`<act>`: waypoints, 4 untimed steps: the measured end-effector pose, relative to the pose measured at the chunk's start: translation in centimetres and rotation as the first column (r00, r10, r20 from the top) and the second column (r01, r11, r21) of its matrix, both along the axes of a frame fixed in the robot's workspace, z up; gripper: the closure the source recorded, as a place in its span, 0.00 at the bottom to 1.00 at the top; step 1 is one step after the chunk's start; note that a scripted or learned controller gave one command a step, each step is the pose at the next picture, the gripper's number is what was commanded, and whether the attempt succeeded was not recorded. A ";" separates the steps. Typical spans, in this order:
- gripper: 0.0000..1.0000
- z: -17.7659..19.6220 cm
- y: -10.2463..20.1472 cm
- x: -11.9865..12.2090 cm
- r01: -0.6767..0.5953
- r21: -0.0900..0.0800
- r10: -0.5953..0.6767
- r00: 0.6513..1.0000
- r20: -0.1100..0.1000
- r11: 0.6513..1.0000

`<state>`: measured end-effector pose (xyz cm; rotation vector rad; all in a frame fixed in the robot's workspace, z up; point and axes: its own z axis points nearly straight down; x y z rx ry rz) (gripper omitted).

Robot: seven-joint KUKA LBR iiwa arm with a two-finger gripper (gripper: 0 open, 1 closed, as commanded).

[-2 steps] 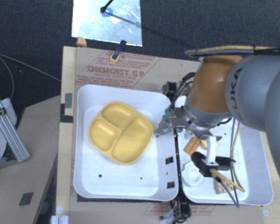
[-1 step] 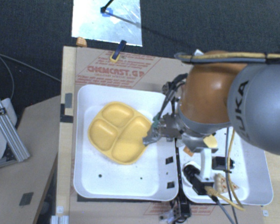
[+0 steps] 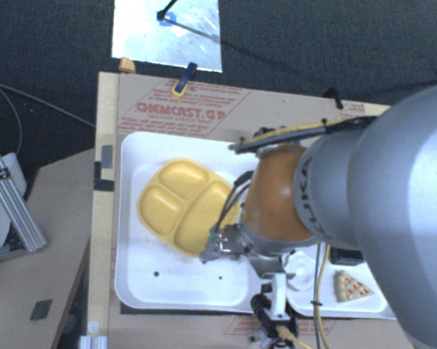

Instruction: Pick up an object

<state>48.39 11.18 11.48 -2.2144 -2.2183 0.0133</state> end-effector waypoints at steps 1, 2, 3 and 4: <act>0.00 3.1 -5.6 1.9 -0.002 -0.002 0.002 1.000 0.012 1.000; 1.00 4.3 -7.6 2.1 0.021 -0.026 -0.020 1.000 0.018 0.999; 1.00 7.2 -4.5 9.7 -0.005 0.002 0.005 1.000 0.021 1.000; 1.00 8.1 -4.7 9.4 -0.005 0.002 0.005 1.000 0.015 1.000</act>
